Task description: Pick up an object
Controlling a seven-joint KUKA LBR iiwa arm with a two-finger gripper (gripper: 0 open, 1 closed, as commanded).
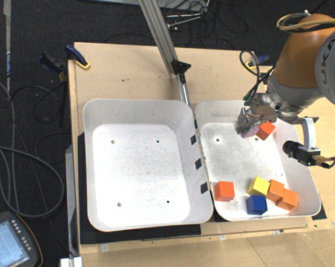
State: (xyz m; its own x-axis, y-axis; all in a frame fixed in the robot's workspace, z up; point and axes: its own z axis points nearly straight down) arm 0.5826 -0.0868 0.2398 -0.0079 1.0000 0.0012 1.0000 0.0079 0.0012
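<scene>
Camera view, from above at a slant: my arm [309, 60] comes in from the right, its orange band and grey wrist covering the upper right corner of the right bin [236, 113]; my gripper [249, 124] hangs over the upper part of that bin, dark and foreshortened, so I cannot tell how wide it stands or whether it has hold of anything; a small purplish patch at its tip is too blurred to name; an orange-red block [265, 130] sits just beside the tip, on its right, tilted, and whether it touches the gripper or is lifted off the bin floor I cannot make out; five more blocks lie along the bin's lower edge: an orange cube [224, 191] alone to the left; a yellow cube [259, 186] with a blue cube [256, 205] just below it; two orange cubes [281, 194] pressed together at the right, their shared edge hard to separate; a black fitting [298, 151] with a white bracket overlaps the bin's right rim; the left bin [100, 115] lies alongside, rims meeting, with small black clips at the seam; a slanted metal pole [159, 29] crosses the bench [128, 65] above the bins, its top cut off by the frame
</scene>
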